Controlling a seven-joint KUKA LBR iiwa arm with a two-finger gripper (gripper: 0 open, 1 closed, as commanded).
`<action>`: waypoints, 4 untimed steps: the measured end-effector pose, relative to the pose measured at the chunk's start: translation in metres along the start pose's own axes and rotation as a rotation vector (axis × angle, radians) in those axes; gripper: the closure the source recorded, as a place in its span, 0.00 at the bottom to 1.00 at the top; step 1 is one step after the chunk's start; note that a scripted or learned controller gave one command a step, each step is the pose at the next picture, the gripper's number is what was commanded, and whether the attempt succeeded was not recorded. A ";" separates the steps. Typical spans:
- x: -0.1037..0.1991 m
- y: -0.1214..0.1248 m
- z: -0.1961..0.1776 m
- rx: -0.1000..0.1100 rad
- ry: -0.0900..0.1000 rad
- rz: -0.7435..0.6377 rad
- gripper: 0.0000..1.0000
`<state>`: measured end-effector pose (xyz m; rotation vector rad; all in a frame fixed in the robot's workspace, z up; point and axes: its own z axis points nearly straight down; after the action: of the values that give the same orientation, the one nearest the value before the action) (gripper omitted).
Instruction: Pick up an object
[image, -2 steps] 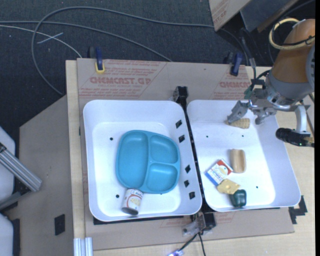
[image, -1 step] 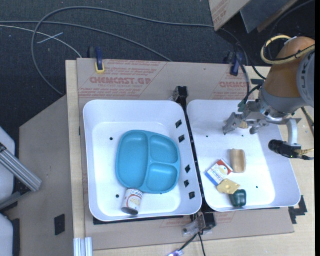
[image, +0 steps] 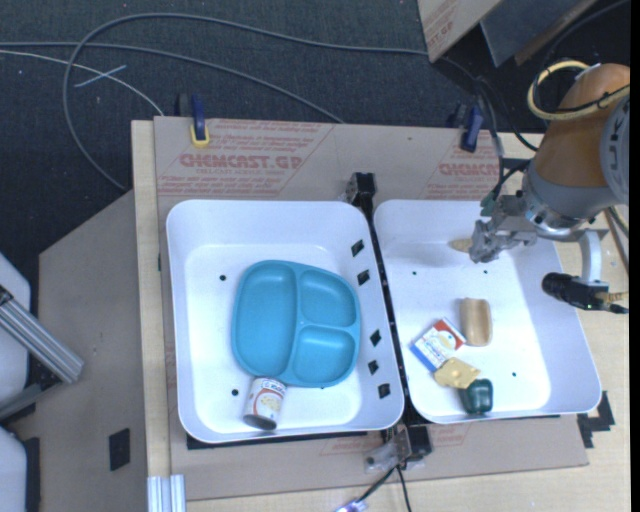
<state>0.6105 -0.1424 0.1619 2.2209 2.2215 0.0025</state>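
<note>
My gripper (image: 486, 243) hung over the right bin (image: 560, 345), its tip too blurred to tell.

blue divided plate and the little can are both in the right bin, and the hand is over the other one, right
Not quite: the camera view shows the blue divided plate and the small can in the left bin. The hand is over the right bin.
</note>
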 end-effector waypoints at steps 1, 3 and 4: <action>0.001 -0.005 -0.046 -0.004 -0.002 0.000 1.00; 0.051 -0.025 -0.041 0.005 0.002 -0.003 1.00; 0.106 -0.046 -0.054 0.005 0.003 -0.006 1.00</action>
<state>0.5642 -0.0364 0.2159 2.2185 2.2314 0.0005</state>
